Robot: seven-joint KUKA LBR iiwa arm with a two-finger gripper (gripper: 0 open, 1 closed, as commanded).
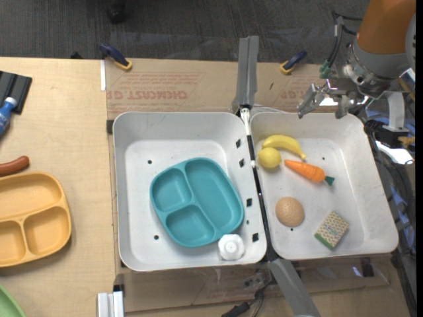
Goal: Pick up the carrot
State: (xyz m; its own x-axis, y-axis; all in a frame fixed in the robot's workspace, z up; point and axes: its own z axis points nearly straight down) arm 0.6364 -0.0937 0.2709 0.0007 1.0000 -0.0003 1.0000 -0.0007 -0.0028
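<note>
Carrot (308,171) lies in the right bin (373,197), slanting from upper left to lower right, its green tip toward the right. Just left of it sit a lemon (269,158) and a banana (285,144), the two touching each other at the far left of that bin. Nearer the camera, an egg (289,212) rests apart from the carrot, and a sponge (331,230) lies in the near right part of the bin. The gripper (326,102) hangs above the far rim of the right bin, well apart from the carrot, its fingers (310,102) spread and grasping nothing. The left bin (132,177) holds a teal tray (195,202) with three compartments, and a white cap (230,246) sits at the tray's near right edge. On the bench to the left lie an orange tray (30,220), a sausage (13,166) and a marker (5,111).
</note>
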